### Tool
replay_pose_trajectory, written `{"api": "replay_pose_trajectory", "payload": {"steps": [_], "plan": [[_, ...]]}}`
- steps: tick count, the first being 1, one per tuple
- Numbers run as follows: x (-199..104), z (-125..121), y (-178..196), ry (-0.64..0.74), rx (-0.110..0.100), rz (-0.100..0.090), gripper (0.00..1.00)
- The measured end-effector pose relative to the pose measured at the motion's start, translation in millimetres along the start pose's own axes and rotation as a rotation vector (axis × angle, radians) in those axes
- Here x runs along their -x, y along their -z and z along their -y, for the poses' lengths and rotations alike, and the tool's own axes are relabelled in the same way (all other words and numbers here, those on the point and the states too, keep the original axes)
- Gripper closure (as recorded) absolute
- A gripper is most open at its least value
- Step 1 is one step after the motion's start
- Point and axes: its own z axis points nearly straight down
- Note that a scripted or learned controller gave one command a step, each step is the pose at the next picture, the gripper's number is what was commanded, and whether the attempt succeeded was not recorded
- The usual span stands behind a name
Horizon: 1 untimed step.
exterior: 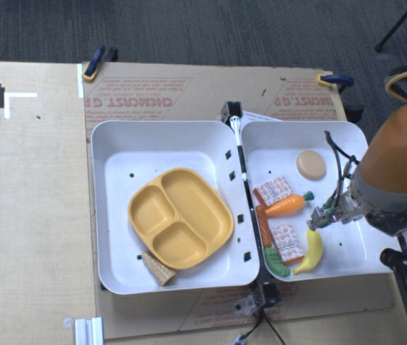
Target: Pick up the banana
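- Banana point(311, 252) lies low in the right bin point(347, 139), near the front wall, curved, lower tip touching a green item point(277, 265) by the front-left corner.
- Gripper point(321, 218) hangs just above the banana's upper end; cannot tell if the jaws are apart or together, too small and dark.
- Carrot point(285, 206) sits just left of the gripper, tilted, green top pointing right.
- Two red-white packets point(273, 190) lie along the divider side, one above the carrot, one below.
- Round tan cookie point(311, 164) sits further back, apart from the rest.
- Bare floor shows on the right bin's right side, under the arm point(398, 160).
- Left bin point(110, 192) has a yellow divided plate point(180, 217) mid-floor, open margin all round, and a cracker point(158, 269) at the plate's front edge.
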Motion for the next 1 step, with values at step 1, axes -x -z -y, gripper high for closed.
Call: {"api": "replay_pose_trajectory", "payload": {"steps": [1], "plan": [[0.1, 0.0, 0.1, 0.0, 0.0, 0.0, 0.0]]}}
